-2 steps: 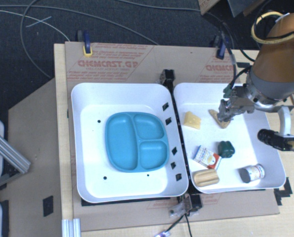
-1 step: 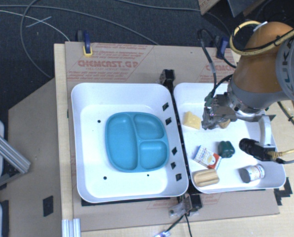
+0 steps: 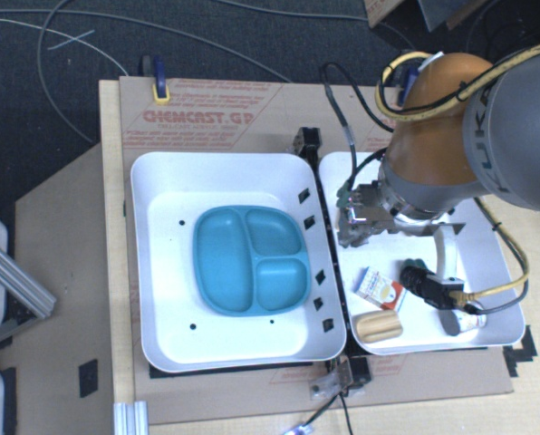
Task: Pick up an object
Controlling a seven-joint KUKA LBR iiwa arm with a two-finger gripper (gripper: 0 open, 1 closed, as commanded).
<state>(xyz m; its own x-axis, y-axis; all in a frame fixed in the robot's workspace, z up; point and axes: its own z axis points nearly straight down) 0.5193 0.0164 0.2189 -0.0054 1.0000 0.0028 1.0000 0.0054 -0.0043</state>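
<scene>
My gripper [image 3: 350, 225] hangs over the left edge of the right bin [image 3: 496, 333], close to the wall between the two bins. Nothing shows in its grasp. A small white carton with red and blue print [image 3: 376, 285] lies in the right bin, just in front of the gripper. A tan wooden block [image 3: 379, 326] rests at that bin's front left corner. A blue divided plate [image 3: 252, 258] lies flat in the middle of the left bin [image 3: 152, 243]. The arm's grey and orange body covers the back of the right bin.
A grey piece with a pale tip [image 3: 458, 320] lies near the right bin's front right; I cannot tell what it is. Black clips [image 3: 308, 220] line the wall between the bins. Cables run across the bench behind and over the right bin.
</scene>
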